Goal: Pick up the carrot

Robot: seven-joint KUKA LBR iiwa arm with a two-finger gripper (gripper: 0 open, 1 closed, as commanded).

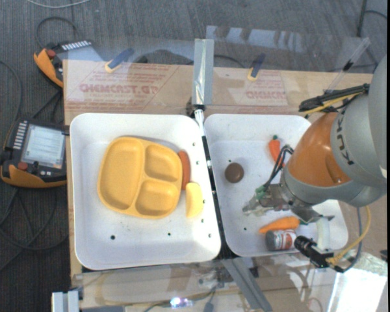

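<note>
The carrot (279, 225) lies in the lower part of the right bin (247, 125), toward the lower right of the frame. Its long axis runs nearly left to right, tilted slightly so the right end sits a little higher. The left end tapers to a narrow tip near the middle of the bin floor; the thicker right end runs in under the arm's wrist, so its full length cannot be made out.

The gripper (257, 203) hangs just above and left of the carrot, at the end of the grey arm with its orange band (315, 155), which fills the right side of the frame. The fingers are small, metallic and seen at a slant against the white floor; whether they are spread or pressed together cannot be told. Nothing can be seen between them.

Just below the carrot, touching or nearly so, a small can (281, 240) lies on its side with a red and white label; the print is too small to read. A round brown object (234, 172) sits in the upper left part of the same bin, well apart from the carrot. Near the bin's upper edge is a second small orange piece with a green tip (274, 148), upright in the frame, partly beside the arm's cabling.

In the left bin (84, 239) lies a yellow divided tray (140, 176). Against its right edge are a reddish sausage-like piece (184, 168) and a pale yellow banana-shaped piece (194, 199).
</note>
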